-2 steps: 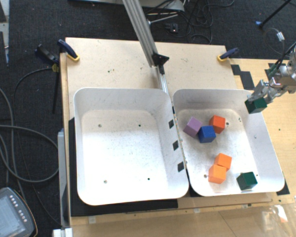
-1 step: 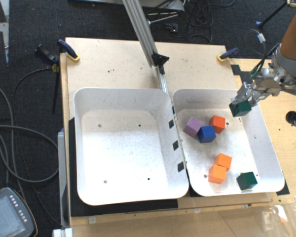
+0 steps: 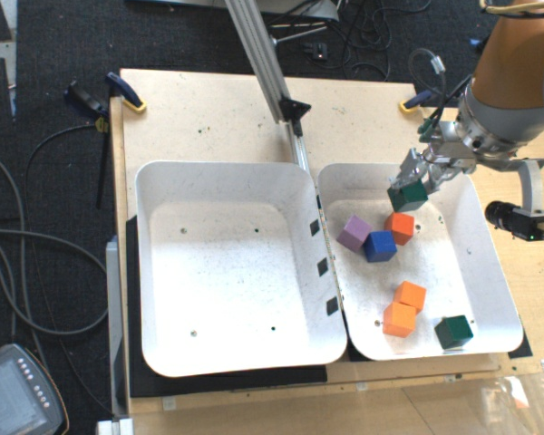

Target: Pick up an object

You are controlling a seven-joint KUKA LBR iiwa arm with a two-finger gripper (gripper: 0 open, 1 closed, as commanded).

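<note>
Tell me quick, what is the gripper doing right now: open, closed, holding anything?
Gripper: closed on a dark green block, raised over the back of the right bin.

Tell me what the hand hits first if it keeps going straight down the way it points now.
The hand points down into the right white bin, with a dark green block at its tip. Straight on, that block would likely meet the bin floor first, just beside the orange cube; depth is unclear from this view.
</note>
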